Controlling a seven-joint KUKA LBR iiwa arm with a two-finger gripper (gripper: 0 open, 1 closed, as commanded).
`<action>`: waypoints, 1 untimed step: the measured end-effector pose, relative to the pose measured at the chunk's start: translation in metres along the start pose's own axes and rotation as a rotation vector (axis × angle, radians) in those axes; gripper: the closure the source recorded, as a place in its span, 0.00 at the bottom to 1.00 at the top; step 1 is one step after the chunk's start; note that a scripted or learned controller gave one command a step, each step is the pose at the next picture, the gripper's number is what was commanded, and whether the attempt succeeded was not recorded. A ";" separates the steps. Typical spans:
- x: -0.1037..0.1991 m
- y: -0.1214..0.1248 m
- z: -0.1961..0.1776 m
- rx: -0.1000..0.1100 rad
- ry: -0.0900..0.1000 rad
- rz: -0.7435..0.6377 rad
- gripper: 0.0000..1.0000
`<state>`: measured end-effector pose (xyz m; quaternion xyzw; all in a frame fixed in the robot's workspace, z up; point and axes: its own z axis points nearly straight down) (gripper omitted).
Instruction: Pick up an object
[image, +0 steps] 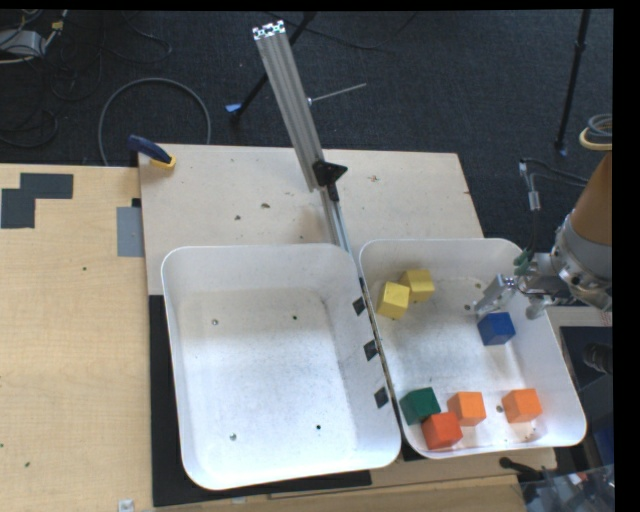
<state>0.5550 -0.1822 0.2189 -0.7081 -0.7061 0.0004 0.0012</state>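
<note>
Right-hand bin (560, 345) of the two on the surface (250, 195), with the arm (600, 225) entering from the right. We take the blue cube (496, 328) as landmark and as the likely target. The pincer (510, 290) sits just above and touching or nearly touching the cube's upper edge; whether it is open, closed or gripping we cannot tell, since its metal parts blur together against the white floor of the bin.

Risks, as we judge them: the pincer looks offset toward the cube's far upper side rather than centred, so a descent could land on the top face and push the cube away, or catch one corner and let it slip on lifting. The cube lies apart from the others, so a collision with neighbours seems unlikely: two yellow cubes (404, 292) lie well to its left, and the green cube (420, 404), red cube (442, 430) and two orange cubes (494, 406) lie below it, near the bin's front rim.

Pose: the wrist hangs over the bin's right rim, to the right of the cube, with the pincer extended leftward and down toward it.
</note>
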 end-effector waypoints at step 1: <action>0.035 0.040 -0.020 -0.004 0.000 -0.008 0.00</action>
